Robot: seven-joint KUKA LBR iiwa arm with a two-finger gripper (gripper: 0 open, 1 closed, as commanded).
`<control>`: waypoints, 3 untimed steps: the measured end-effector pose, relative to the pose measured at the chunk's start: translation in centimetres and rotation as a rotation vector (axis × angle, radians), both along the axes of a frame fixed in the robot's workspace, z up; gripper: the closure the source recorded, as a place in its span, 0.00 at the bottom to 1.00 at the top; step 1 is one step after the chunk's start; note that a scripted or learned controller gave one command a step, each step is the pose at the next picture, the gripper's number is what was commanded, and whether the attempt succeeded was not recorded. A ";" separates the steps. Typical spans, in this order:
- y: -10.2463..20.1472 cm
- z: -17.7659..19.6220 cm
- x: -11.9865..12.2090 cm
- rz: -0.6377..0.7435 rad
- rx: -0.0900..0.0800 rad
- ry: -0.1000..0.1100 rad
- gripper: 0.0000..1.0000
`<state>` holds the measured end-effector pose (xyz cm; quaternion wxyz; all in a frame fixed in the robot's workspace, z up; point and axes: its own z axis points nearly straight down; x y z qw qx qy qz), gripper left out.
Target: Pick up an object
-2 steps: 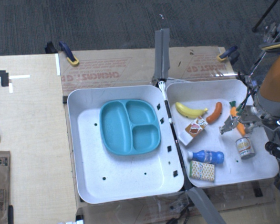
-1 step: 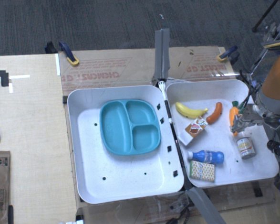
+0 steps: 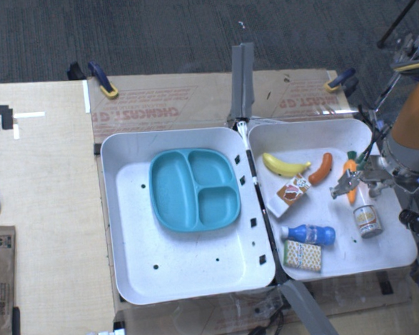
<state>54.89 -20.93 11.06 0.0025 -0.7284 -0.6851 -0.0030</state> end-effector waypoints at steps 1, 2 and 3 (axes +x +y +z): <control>0.0 0.9 0.0 0.000 0.000 0.000 1.00; 0.0 1.7 0.0 0.001 -0.001 0.001 1.00; 0.0 1.7 0.0 0.000 -0.001 0.001 0.00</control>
